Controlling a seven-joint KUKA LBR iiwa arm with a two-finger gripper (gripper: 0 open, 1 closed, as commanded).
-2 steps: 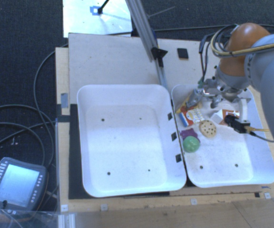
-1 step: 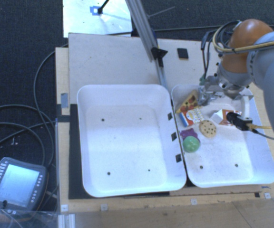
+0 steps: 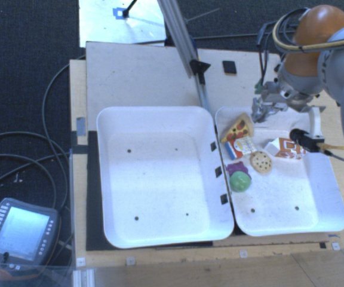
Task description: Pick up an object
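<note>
The right bin (image 3: pixel 291 203) holds several small objects along its left and back part: a pizza-slice toy (image 3: pixel 237 128), a round cookie (image 3: pixel 260 162), a green ball (image 3: pixel 240 183) with a purple piece (image 3: pixel 237 168) just behind it, and a red-and-white box (image 3: pixel 289 147). My gripper (image 3: pixel 260 112) hangs over the back of this bin, just right of the pizza slice and a little above it. The grey arm with its orange band (image 3: pixel 315 31) reaches in from the upper right.
The left bin (image 3: pixel 160 178) sits beside the right one, with black clips (image 3: pixel 218 172) on the shared wall. A slanted metal pole (image 3: pixel 178 26) rises behind the bins. A teach pendant (image 3: pixel 15 229) and cables lie on the floor at the left.
</note>
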